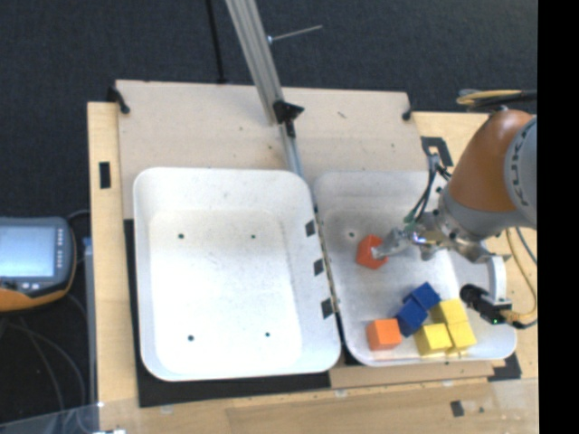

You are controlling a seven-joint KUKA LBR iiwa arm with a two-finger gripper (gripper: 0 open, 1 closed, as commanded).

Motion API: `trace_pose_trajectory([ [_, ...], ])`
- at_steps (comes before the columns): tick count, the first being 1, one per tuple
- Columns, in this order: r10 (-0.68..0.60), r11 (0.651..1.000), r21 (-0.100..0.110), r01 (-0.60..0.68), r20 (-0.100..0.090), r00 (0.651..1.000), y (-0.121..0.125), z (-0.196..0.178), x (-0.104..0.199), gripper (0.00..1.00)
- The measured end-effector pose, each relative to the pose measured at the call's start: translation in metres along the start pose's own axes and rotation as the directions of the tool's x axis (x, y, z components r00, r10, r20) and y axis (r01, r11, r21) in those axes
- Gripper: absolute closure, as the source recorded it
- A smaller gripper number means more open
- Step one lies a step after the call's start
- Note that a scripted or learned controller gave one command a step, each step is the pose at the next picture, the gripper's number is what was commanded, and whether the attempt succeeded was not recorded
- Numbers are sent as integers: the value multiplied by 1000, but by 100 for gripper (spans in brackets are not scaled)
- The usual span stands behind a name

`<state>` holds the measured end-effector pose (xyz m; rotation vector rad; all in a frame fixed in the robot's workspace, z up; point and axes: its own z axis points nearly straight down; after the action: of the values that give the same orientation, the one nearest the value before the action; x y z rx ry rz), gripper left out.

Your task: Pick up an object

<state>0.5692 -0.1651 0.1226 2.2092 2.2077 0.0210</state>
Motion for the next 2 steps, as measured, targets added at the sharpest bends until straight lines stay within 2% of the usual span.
trace_pose_trajectory([
  [1,4,1000,-9,-4,7,1000,8,6,29,0],
  [2,-5,1000,19,5,-2,1000,3,25,68,0],
])
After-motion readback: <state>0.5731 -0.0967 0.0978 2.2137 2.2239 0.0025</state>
